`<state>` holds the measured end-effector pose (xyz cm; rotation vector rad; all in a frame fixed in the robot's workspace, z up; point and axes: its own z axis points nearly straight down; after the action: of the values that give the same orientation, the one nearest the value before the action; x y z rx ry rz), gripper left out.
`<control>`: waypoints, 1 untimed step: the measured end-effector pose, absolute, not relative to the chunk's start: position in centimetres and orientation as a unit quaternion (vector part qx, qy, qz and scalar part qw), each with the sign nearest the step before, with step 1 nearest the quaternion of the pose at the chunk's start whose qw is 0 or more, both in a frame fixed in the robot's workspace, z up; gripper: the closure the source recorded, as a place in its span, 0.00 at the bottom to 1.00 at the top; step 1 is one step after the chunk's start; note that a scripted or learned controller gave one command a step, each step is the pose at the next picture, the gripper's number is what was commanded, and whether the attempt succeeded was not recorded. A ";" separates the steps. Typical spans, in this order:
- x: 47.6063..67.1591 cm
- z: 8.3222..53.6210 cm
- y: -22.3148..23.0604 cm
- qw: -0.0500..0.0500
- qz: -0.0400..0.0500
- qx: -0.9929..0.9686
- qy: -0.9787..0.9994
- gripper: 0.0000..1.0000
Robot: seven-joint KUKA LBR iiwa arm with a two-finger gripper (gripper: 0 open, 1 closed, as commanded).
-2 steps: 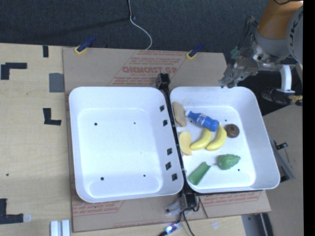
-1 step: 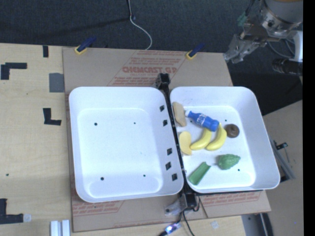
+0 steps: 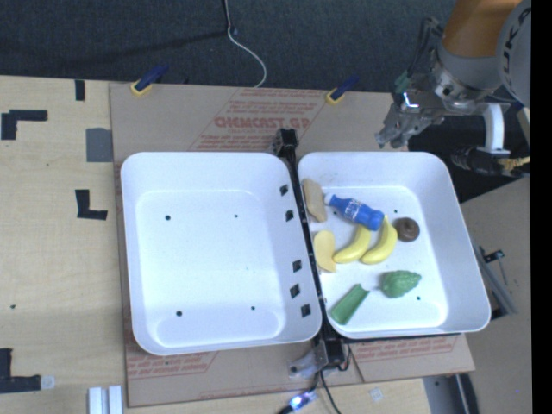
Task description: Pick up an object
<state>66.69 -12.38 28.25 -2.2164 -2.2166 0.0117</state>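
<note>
Nearest the camera, a green wedge (image 3: 349,304) lies at the front of the right bin (image 3: 448,188), beside a green leafy lump (image 3: 399,283). Behind them sit 2 bananas (image 3: 366,247), a blue bottle (image 3: 354,211) and a brown ball (image 3: 406,228). My gripper (image 3: 395,134) hangs above the bin's far rim, holding nothing; whether it is open I cannot tell. The bottle lies forward and left of it, long axis slanting left-right.

Both bins (image 3: 207,166) are plain white. In the right one lie yellow bananas (image 3: 369,246), a blue bottle (image 3: 354,210), a brown ball (image 3: 406,228) and green pieces (image 3: 398,283). The arm (image 3: 483,11) wears orange.
</note>
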 end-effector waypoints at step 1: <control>66.9 29.9 -12.3 0.000 0.001 -0.706 -0.708 1.00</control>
<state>66.86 -12.28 29.88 -2.2188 -2.2250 0.0040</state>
